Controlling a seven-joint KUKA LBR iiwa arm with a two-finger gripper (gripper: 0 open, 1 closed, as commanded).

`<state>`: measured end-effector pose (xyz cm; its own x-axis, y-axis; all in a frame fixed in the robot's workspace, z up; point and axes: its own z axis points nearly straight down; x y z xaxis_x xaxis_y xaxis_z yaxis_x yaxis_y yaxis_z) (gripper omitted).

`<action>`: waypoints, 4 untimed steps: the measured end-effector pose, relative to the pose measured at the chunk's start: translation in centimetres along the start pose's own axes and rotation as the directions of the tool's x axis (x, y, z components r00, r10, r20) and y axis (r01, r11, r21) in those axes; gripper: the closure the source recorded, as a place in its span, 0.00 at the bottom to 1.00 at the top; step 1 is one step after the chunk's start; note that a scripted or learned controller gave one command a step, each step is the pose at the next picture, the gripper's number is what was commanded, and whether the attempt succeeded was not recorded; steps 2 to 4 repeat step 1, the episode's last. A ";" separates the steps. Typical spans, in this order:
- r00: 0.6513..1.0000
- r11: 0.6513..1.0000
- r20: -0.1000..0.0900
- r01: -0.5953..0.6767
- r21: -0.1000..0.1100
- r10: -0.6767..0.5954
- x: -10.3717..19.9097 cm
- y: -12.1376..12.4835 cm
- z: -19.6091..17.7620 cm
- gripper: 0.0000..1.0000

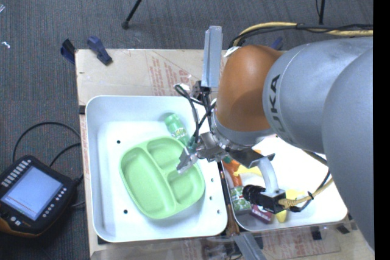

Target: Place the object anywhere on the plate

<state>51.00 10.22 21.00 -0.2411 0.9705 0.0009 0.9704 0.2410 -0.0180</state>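
Over the left bin (100, 131), the gripper (186, 162) hangs just above the right edge of the green plate (159, 184), a divided tray lying at a slant on the bin floor. Whether it is open, closed or carrying anything I cannot tell — the wrist and cables crowd it from this angle. A small green bottle (175, 125) lies in the same bin just beyond the plate's far rim, near it but not on it; this is probably the object to be placed. The right bin (332, 207) holds a jumble of small items under the arm (292, 100) — presumably the stock that objects are drawn from. Judging by the bottle's position, the placing is not yet done.
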 end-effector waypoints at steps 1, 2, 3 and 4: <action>1.000 1.000 0.000 0.004 0.003 -0.004 -0.1 0.0 -0.8 1.00; 1.000 1.000 0.000 0.004 0.003 -0.004 -0.1 0.0 -0.8 1.00; 1.000 1.000 0.000 0.004 0.003 -0.004 -0.1 0.0 -0.8 1.00; 1.000 1.000 0.000 0.004 0.003 -0.004 -0.1 0.0 -0.8 1.00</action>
